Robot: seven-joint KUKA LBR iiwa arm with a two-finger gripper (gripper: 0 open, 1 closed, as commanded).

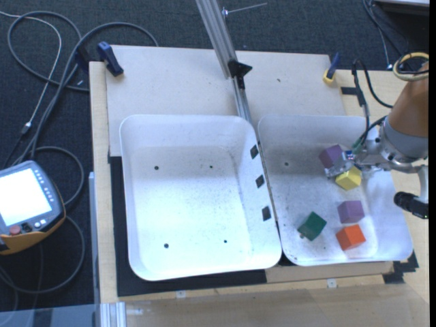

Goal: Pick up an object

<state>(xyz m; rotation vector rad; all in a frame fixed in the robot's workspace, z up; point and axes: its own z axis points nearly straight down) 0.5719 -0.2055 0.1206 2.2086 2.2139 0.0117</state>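
The gripper is being held low in the right bin, near its back edge, between a purple cube and a yellow cube; its grip cannot be told.

Single fixed camera above bench — looks down at slant, both bins framed, arm entering right.

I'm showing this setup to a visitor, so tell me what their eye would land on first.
The bright blocks in the right bin stand out first: a purple block and a yellow block near the gripper, then another purple block, a green block and an orange block toward the front. Next comes the grey arm with its orange band, reaching in from the right.
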